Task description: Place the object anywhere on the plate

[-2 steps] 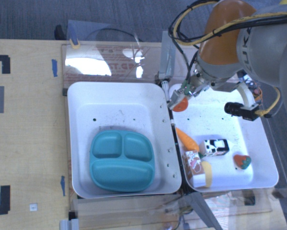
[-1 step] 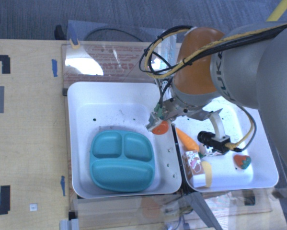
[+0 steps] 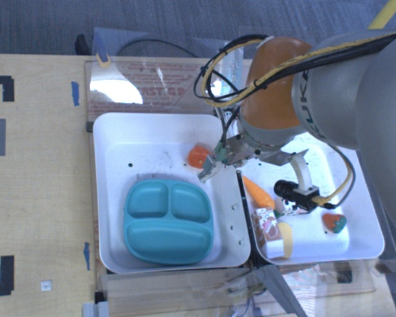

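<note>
object: orange ball (image 3: pixel 198 156) in the left bin (image 3: pixel 112 177), touching the claw (image 3: pixel 209 168), above the teal plate (image 3: pixel 168 220)
claw: grip can't be told
arm: reaches from right, wrist low over the bins' divide

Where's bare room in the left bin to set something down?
Bare floor lies between the left bin's back wall and the teal plate, left of the orange object. Crowded at the claw and in the right bin.
</note>
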You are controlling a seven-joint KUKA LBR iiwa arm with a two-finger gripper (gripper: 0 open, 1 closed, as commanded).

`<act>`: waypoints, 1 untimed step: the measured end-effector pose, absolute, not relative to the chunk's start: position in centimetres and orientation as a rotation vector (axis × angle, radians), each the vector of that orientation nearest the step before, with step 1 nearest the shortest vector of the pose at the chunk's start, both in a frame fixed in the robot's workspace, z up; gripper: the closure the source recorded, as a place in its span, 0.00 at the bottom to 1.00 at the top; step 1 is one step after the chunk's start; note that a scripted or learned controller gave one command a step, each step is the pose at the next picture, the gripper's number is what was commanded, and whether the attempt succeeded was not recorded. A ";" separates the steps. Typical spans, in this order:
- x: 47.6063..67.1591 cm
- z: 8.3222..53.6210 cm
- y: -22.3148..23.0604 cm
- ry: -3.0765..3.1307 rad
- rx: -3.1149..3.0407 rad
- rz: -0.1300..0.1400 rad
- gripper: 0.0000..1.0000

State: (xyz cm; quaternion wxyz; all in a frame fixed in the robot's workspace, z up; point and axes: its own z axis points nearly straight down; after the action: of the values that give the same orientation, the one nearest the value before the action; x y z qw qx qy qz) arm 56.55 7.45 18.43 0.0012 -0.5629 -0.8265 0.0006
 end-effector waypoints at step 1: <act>56.7 19.5 7.5 -2.598 -1.767 -0.002 1.00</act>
State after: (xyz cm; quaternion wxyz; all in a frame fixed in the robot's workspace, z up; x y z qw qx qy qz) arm 56.66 7.51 19.47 -0.0002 -0.5623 -0.8269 -0.0006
